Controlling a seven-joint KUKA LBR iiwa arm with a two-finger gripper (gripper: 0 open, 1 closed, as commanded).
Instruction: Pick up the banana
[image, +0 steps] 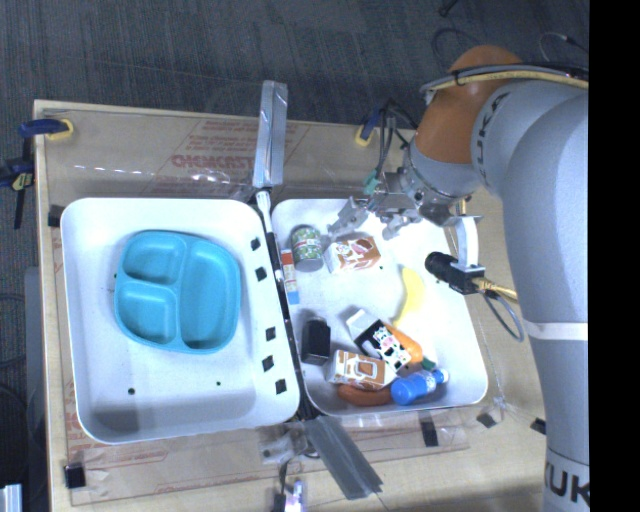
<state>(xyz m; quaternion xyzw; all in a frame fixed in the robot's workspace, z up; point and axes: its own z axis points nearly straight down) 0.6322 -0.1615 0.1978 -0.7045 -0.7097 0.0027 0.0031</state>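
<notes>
The yellow banana (412, 290) lies in the right bin (470, 330), close to its right wall and roughly midway along it. My gripper (371, 217) hangs over the far part of that bin, up and to the left of the banana and apart from it. Its two fingers stand open with nothing between them, just above a brown and white packet (357, 253). A black fitting (452, 270) on the arm's cable sits right beside the banana's upper end.
A green-lidded can (307, 245), a black box (316, 340), a cow-patterned carton (385, 342), a brown carton (360, 370) and a blue bottle (415, 385) share the right bin. The left bin (90, 400) holds a blue divided tray (180, 290).
</notes>
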